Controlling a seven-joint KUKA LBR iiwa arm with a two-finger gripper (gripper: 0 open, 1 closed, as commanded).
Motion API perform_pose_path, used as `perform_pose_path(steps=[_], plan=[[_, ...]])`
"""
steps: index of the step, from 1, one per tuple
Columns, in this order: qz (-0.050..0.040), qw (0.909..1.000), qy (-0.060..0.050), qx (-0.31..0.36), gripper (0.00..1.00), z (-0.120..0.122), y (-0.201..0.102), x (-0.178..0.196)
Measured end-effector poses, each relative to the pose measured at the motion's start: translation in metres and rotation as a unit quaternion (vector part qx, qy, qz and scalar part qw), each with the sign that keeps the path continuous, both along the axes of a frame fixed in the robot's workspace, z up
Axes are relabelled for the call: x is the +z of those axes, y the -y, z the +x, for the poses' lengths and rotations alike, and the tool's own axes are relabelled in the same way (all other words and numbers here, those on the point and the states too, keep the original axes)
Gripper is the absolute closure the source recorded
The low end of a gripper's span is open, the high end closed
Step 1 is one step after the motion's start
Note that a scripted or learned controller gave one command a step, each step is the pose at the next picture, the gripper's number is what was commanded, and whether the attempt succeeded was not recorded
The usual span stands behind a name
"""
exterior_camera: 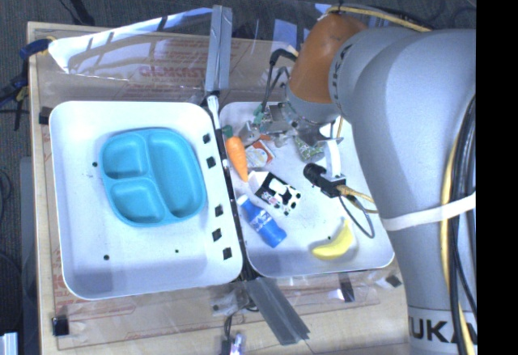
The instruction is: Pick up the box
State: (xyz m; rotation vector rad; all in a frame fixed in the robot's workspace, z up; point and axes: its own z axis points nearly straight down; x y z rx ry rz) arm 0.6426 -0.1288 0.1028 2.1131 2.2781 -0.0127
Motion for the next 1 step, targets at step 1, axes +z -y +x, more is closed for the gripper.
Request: perform_pose_path(steps=[1], plan=[[0.0042,0.9999,-0.001,-0.013,0.0,-0.0236,0.0041,-0.0031]])
